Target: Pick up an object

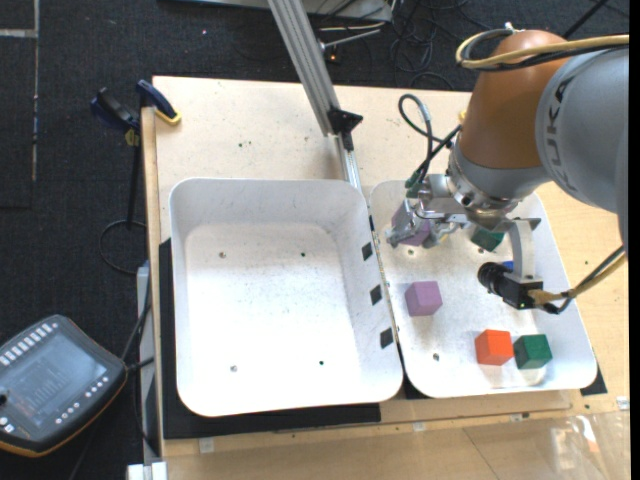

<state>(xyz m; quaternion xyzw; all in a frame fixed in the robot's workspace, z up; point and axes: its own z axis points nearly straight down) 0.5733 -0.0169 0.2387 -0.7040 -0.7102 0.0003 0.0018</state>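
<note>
Two bins side by side on the bench (250,118). Three blocks in the right bin (570,368): one (424,297) mid-frame, two touching (493,347) (533,350) at lower right.

Two shallow white bins are sitting side by side on the bench: the left bin (200,208) and the right bin (440,373). Three loose blocks are lying in the right bin: one purple block (424,297), one orange block (493,347) and one dark green block (533,350). One grey handheld control pendant (52,381) is lying beside the bench.
</note>
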